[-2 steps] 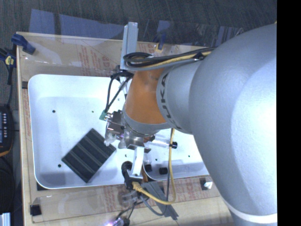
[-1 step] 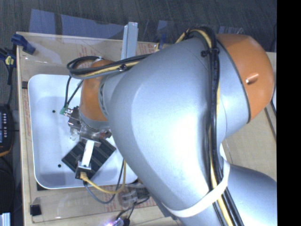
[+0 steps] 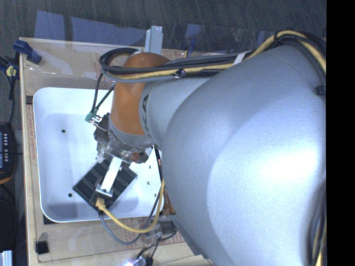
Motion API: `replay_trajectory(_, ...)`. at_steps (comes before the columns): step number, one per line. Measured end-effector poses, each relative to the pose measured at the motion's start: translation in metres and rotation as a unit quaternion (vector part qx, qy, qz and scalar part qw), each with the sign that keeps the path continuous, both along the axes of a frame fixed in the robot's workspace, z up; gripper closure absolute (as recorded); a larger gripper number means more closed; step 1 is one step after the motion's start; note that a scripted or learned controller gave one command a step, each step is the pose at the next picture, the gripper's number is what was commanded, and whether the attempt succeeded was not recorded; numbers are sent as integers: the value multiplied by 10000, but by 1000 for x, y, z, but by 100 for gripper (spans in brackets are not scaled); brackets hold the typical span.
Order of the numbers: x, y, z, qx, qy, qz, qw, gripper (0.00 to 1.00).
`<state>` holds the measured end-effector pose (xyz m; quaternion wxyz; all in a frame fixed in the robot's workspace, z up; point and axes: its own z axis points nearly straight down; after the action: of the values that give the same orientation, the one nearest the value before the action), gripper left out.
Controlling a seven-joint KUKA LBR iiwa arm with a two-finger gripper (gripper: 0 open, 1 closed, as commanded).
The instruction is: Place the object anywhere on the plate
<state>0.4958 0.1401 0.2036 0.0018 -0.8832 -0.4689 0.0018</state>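
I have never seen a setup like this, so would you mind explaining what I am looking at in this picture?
This is a single picture from a camera fixed above a workbench, looking down at a slant. The big grey shape on the right is a robot arm, very close to the lens. The orange band sits just above its wrist. At the wrist's end is the gripper, the robot's hand, hanging low over a shallow white bin. I cannot tell whether it holds anything, because its working end is hidden. The bare bin floor carries a couple of tiny dark dots, too small to identify. The arm hides whatever lies further right.
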Motion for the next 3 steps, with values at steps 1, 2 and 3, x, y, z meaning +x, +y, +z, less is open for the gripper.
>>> replay_trajectory(1,-20,-47,26,3,4,1012,9949,100)
replay_trajectory(2,7,13,51,-10,8,-1595,9872,100)
replay_trajectory(3,6,15,60,-18,55,-1545,9880,100)
